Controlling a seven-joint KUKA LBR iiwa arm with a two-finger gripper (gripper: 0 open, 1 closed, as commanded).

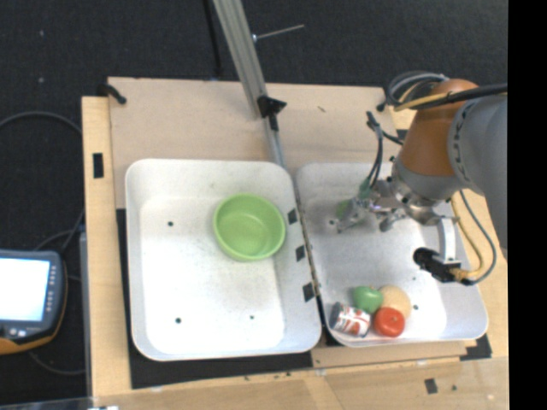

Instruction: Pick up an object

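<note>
Toys (374, 310) clustered (bin corner), well below fingers (357, 214)

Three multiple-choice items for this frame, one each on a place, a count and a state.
1. The green bowl lies in: A the left bin; B the right bin; C the bare bench.
2. Small objects clustered at the right bin's near edge: A one; B four; C seven.
3. The green bowl is: A flipped over; B upright, hollow showing; C stacked on another bowl.

Answers: 1 A, it sits on the left bin's floor. 2 B, a green piece, a tan one, a red one and a red-and-white one. 3 B, its inside faces up.
</note>
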